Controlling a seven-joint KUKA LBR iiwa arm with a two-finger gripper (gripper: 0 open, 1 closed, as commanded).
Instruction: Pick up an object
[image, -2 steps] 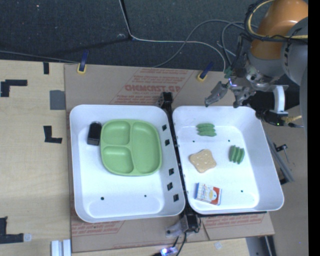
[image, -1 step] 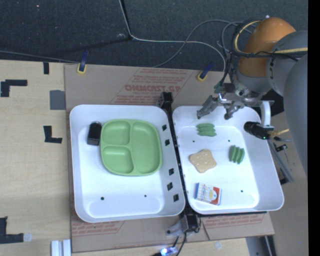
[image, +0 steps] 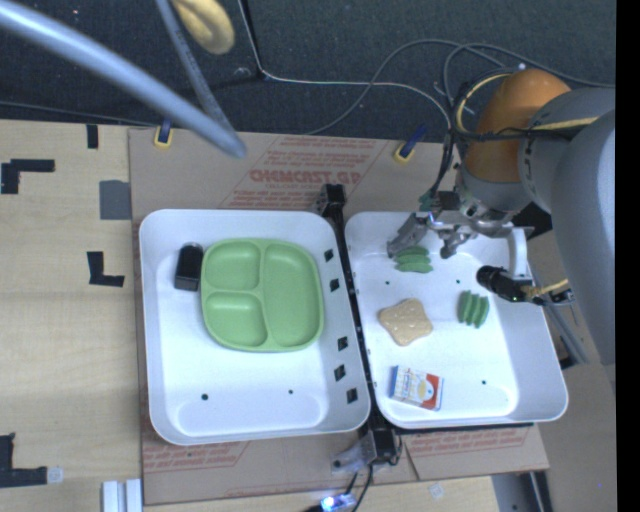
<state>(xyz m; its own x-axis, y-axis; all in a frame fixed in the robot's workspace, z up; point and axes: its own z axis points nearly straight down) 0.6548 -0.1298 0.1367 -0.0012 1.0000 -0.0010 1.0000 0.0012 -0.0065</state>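
Note:
My gripper (image: 428, 243) hovers over the far part of the right bin (image: 530, 385), its two fingers spread open. Just in front of its fingertips, touching or nearly touching them, a small green leafy piece (image: 413, 263) lies on the bin floor; nothing sits between the fingers. A tan cracker-like piece (image: 405, 321) lies in the middle of the bin. To its right is a green ridged piece (image: 473, 308). A small white, red and blue box (image: 414, 387) rests near the front.
The left bin (image: 165, 390) holds a green divided plate (image: 263, 295) and a small black block (image: 188, 267) at its left. A black clip strip (image: 340, 300) runs between the bins. Cables (image: 400, 60) trail behind the right bin.

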